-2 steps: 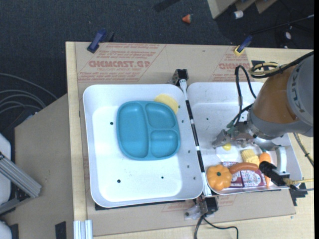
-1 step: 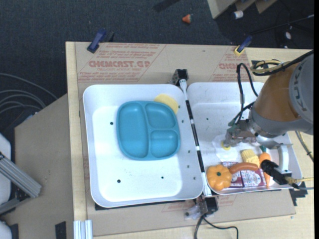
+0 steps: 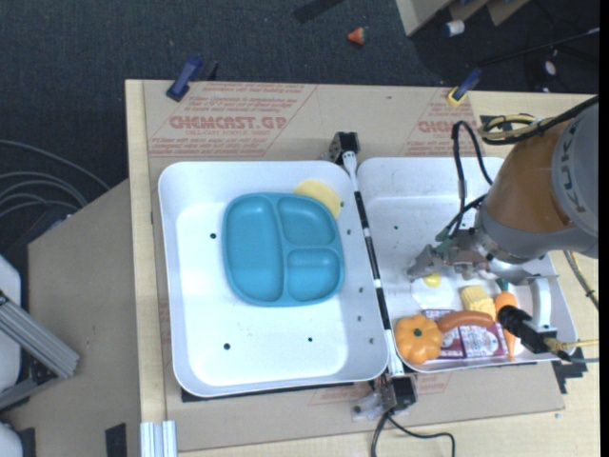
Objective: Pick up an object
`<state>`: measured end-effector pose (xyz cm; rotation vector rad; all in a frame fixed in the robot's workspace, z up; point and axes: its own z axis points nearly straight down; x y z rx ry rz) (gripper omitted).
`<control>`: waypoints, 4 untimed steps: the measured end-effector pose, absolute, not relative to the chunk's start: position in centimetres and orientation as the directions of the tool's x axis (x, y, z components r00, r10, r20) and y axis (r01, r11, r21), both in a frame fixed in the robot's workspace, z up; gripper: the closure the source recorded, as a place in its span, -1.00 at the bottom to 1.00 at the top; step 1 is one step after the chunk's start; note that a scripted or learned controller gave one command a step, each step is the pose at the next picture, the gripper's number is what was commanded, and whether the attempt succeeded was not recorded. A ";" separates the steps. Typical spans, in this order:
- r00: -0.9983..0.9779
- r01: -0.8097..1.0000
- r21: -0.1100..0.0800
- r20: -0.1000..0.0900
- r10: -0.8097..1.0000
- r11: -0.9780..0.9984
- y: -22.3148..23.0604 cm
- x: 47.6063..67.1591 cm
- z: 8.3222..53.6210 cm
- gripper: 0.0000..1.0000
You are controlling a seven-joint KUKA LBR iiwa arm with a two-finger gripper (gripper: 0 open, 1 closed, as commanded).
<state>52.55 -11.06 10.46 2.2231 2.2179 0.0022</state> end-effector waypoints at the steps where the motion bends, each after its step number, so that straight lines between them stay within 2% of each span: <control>1: 0.002 1.000 0.003 0.000 1.000 -0.002 -11.0 52.6 11.4 1.00; 2: 0.003 1.000 0.003 0.000 1.000 -0.003 -11.0 52.6 11.4 -1.00; 3: -0.001 1.000 -0.001 0.000 1.000 0.001 -10.9 58.4 8.4 -1.00; 4: 0.000 1.000 -0.003 0.001 1.000 0.000 -10.7 54.2 8.4 -1.00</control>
